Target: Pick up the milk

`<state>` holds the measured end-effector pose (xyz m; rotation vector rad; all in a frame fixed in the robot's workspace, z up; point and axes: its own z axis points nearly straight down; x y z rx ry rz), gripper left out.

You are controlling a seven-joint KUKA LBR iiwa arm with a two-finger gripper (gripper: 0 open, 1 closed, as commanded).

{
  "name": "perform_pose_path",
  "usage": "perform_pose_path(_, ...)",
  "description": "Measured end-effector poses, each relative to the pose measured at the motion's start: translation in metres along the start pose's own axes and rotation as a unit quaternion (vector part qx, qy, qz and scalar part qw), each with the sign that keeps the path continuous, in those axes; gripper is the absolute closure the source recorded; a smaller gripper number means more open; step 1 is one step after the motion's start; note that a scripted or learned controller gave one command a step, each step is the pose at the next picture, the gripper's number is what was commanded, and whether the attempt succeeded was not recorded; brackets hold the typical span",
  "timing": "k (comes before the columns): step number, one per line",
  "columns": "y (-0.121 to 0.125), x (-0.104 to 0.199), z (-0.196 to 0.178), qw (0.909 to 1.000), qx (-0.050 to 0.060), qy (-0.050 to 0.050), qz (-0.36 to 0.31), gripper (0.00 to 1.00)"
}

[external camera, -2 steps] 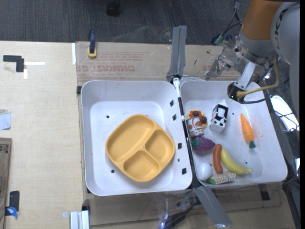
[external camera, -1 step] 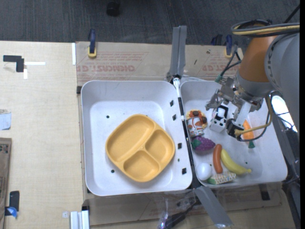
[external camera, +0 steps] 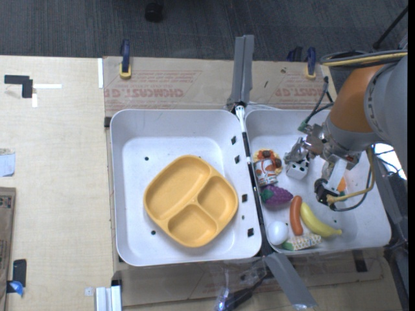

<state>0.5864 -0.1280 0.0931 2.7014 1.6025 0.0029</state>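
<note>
Gripper (external camera: 299, 155) low in right bin (external camera: 363, 241), right of frame, directly over milk (external camera: 297, 169), apparently lining up the grab; jaws' state unreadable.

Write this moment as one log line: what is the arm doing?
task: pick up milk | gripper: over right bin, above milk | milk: in bin, not lifted | left bin: yellow tray

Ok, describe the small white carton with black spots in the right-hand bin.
The milk carton is small and white with black spots, and it looks like a toy. It sits on the floor of the right bin, near the middle. The gripper hangs at its upper edge; whether they touch cannot be told.
</note>
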Motion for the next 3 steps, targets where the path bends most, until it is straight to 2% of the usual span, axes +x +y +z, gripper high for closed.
perform_pose_path(1, -0.04, -0.053, -0.007, 0.9997, 0.003, -0.001, 0.024, 0.0)
perform_pose_path(2, 0.017, 0.015, 0.001, 0.9891, 0.0, -0.001, -0.147, 0.0)
perform_pose_path(3, 0.017, 0.012, -0.008, 0.9894, 0.003, -0.003, -0.145, 1.0)
